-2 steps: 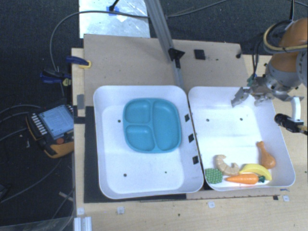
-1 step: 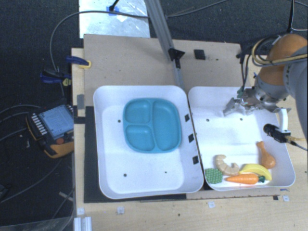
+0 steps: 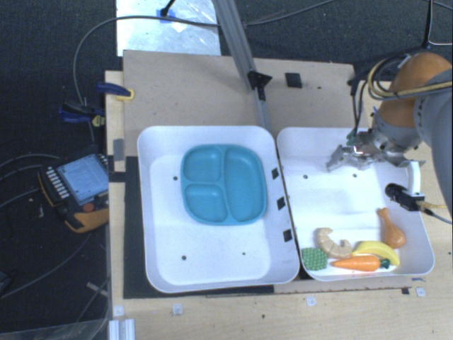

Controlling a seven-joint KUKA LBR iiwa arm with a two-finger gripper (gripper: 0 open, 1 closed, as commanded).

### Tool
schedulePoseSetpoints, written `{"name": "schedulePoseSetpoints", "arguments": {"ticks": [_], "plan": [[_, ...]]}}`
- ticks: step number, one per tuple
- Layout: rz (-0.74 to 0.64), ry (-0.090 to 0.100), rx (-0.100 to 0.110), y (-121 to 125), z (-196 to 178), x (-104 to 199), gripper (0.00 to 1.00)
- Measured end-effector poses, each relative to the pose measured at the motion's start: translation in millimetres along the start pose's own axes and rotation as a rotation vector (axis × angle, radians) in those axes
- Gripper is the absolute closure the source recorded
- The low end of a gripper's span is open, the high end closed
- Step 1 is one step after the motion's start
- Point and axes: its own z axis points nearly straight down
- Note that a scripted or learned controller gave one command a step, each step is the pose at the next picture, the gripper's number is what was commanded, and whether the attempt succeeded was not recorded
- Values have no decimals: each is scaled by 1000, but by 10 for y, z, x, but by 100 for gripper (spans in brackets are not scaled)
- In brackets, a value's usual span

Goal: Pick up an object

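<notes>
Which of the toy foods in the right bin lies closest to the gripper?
The brown toy drumstick: it lies apart by the right wall, higher toward the gripper than the others at the bottom edge.

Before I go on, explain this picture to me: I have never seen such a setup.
One camera looks down at a slant on a bench with two shallow white bins. The grey machine on the right is a robot arm; its gripper hangs over the right bin, with nothing visibly held. Its job is to pick something up. At that bin's near edge lie toy foods: a banana, a carrot, a drumstick, a beige piece and a green piece. The left bin holds a blue divided plate.
</notes>
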Motion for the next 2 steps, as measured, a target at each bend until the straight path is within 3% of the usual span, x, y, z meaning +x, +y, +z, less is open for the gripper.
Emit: {"name": "schedulePoseSetpoints", "arguments": {"ticks": [1, 2], "plan": [[-3, -1, -5, 17, -126, -2, 100], [0, 0, -5, 119, -645, 58, 100]]}}
